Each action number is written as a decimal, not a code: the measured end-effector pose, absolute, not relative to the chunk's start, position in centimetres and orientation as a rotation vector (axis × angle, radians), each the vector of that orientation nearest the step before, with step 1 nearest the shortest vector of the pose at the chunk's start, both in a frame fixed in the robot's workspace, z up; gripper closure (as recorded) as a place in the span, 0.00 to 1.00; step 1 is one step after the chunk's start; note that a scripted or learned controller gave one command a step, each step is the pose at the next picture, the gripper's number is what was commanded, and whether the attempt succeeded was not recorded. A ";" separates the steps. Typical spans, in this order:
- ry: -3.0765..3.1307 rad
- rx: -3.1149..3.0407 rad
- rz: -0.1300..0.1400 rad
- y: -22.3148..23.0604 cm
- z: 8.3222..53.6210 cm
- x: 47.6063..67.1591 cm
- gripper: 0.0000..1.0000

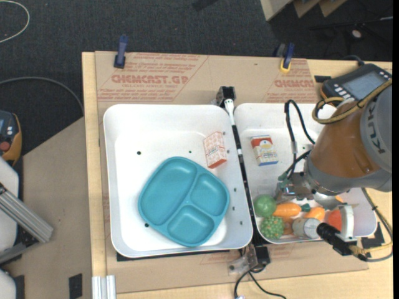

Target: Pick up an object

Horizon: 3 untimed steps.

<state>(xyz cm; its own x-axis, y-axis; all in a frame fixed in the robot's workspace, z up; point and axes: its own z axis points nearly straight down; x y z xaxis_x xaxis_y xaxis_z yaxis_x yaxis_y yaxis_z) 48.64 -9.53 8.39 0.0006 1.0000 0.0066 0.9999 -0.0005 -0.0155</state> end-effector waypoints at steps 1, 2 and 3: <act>-2.243 -2.208 -0.022 2.5 19.1 52.7 1.00; -2.228 -2.229 -0.017 -0.4 31.5 48.0 1.00; -2.229 -2.215 -0.005 4.9 31.5 48.0 1.00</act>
